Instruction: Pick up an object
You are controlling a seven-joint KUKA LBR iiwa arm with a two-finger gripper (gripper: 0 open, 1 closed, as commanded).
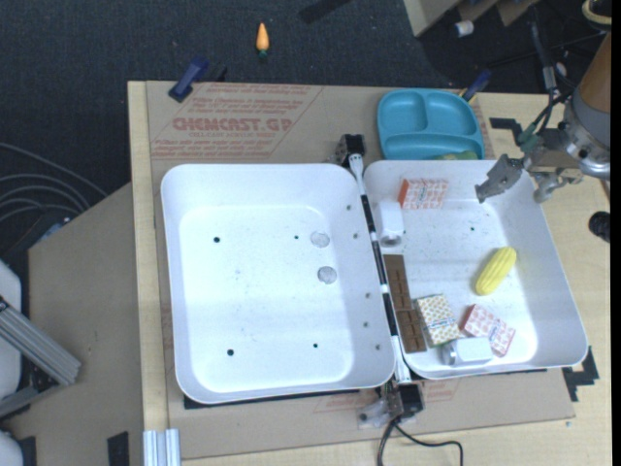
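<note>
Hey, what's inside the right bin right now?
Inside the right bin: a yellow corn cob, three patterned packets, and a brown strip. Anything beneath them is covered.

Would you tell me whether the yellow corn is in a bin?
In: the yellow corn lies on the right bin's floor.

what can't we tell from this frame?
- End effector: blurred; finger state unreadable in the camera view.
- Arm: cut off by the right edge.
- Patterned packets in the right bin: print too small to read.
- Blue divided tray: contents behind the bin rim unclear.
</note>
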